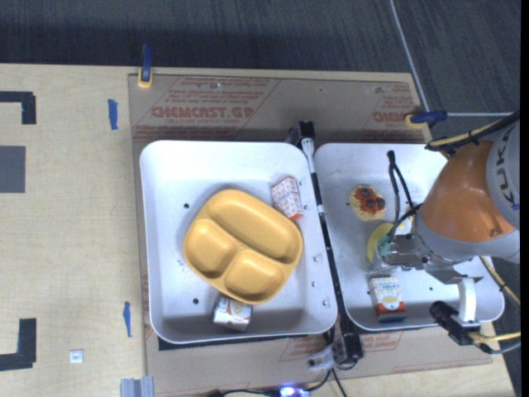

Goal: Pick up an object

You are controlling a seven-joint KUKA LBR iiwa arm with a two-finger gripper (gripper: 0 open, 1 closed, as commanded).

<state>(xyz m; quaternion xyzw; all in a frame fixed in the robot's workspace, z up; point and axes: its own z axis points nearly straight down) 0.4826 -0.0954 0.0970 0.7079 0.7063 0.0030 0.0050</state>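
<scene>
My gripper (400, 251) reaches down into the right bin (347, 172) from the right, under the arm's orange band. It sits directly over a yellow-green object (378, 240) and hides most of it. Just in front of the gripper lies a small white and red packet (387, 295). Behind it, towards the bin's back, rests a small round pizza-like toy (368, 201). Whether anything is held is hidden by the wrist.
The left bin (165, 172) holds a large yellow divided plate (241, 244), a red and white packet (287, 197) at its back right and another packet (232, 313) at its front. A black cable (393, 180) loops over the right bin.
</scene>
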